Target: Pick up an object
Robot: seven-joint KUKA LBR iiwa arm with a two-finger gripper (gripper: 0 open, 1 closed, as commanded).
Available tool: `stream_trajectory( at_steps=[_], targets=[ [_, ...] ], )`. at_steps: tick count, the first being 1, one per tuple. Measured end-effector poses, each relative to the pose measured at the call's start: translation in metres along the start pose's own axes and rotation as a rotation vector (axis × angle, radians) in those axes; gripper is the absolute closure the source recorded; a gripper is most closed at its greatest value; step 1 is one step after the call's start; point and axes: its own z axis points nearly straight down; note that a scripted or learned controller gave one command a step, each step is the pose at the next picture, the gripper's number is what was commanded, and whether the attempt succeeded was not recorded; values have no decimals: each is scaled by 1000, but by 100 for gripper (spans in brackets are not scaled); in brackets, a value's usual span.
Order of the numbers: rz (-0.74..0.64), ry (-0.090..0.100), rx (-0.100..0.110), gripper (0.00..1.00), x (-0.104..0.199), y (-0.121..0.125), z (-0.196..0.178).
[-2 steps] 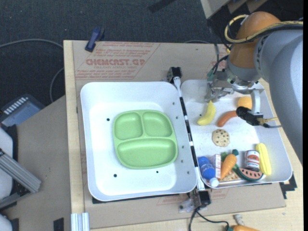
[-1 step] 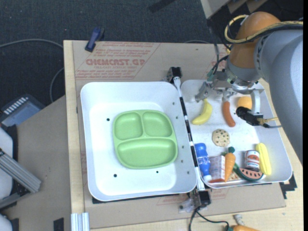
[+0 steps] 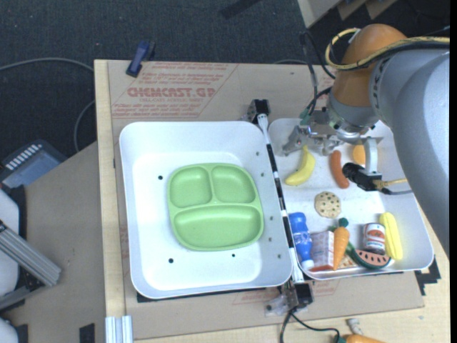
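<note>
grey two-finger gripper (image 3: 308,138) down in the right white bin (image 3: 421,245), right above the yellow plastic banana (image 3: 303,170). jaws: can't tell from here. round chocolate-chip cookie (image 3: 328,204) nearby, green divided plate (image 3: 214,206) in the left white bin (image 3: 143,191).

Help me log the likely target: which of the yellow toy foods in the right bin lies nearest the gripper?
The banana, at the bin's upper left, just below the gripper. The corn cob lies far off by the bin's lower right edge.
</note>
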Motion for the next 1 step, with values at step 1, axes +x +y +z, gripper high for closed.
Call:
stream_trajectory(
  at_steps=[1],
  targets=[
    [0, -1, -1, 0, 0, 0, 0]
  ],
)
